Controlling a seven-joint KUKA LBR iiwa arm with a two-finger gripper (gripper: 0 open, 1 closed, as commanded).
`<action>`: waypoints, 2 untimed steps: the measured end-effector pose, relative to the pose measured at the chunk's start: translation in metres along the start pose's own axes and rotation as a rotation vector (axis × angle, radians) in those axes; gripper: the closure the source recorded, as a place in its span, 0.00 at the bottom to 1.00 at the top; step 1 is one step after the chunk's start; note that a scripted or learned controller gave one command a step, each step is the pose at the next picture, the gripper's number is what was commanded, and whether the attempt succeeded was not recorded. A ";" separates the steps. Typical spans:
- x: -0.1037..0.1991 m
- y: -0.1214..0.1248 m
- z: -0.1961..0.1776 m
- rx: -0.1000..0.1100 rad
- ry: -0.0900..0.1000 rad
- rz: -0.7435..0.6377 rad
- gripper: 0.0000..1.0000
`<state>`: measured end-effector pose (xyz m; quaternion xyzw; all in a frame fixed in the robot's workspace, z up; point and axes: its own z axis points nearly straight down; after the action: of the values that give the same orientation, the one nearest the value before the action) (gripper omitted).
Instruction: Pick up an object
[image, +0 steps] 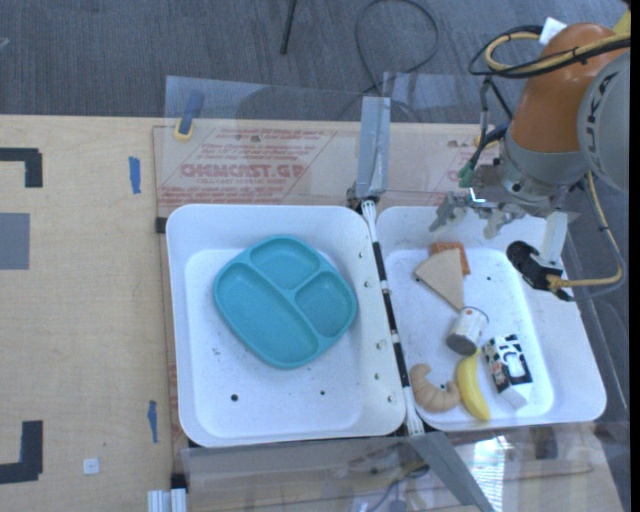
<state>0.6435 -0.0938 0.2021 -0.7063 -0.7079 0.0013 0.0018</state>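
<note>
**Gripper above far end of right bin, fingers spread, nothing held**

The gripper (468, 207) hangs over the far edge of the right bin (580, 395), its fingers apart with nothing between them. Just below it lies a tan wedge (445, 277), with what looks like an orange piece (450, 250) at its far side. Nearer the camera lie a small can (466, 330), a black-and-white box (507, 366), a banana (472, 388) and a croissant (432, 390). The left bin (200, 400) bears a teal divided plate (285, 300).

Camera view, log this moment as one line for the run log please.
hand over right bin's far end | nothing seen in it | banana, croissant, sandwich wedge in right bin | teal plate in left bin
</note>
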 end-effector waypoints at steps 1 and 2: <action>-0.035 -0.055 0.099 -0.002 0.000 -0.006 0.00; -0.032 -0.129 0.113 -0.015 -0.001 -0.120 0.00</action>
<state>0.5137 -0.1263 0.0894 -0.6624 -0.7491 -0.0039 -0.0039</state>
